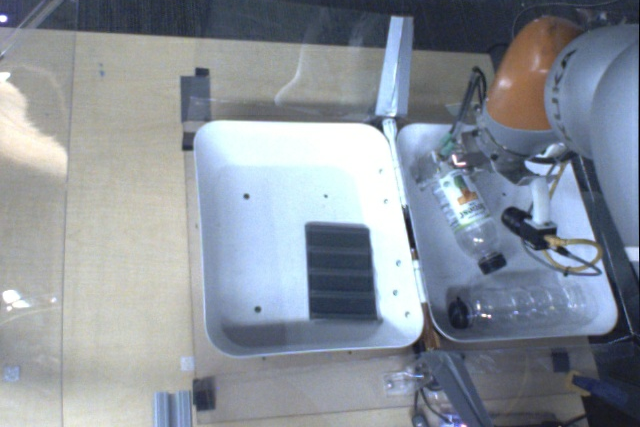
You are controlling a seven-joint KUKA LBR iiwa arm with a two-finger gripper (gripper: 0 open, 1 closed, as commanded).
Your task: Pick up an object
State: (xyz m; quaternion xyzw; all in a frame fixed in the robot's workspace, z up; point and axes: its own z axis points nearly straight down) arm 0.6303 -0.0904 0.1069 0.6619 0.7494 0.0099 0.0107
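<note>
Arm low over the right bin [600, 320] — upright-lying bottle at its wrist

A clear bottle [464, 210] lies in the right bin, long axis running from the gripper [455, 155] down toward the near side, cap away from the arm — whether the jaws stand wide or closed I cannot tell. A second clear bottle [520, 307] lies crosswise along the near wall.

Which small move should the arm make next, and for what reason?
Probably a short descent onto the upper end of the labelled clear bottle in the right bin. The arm's wrist hangs just above that end, while the second clear bottle lies farther off along the near wall.
</note>
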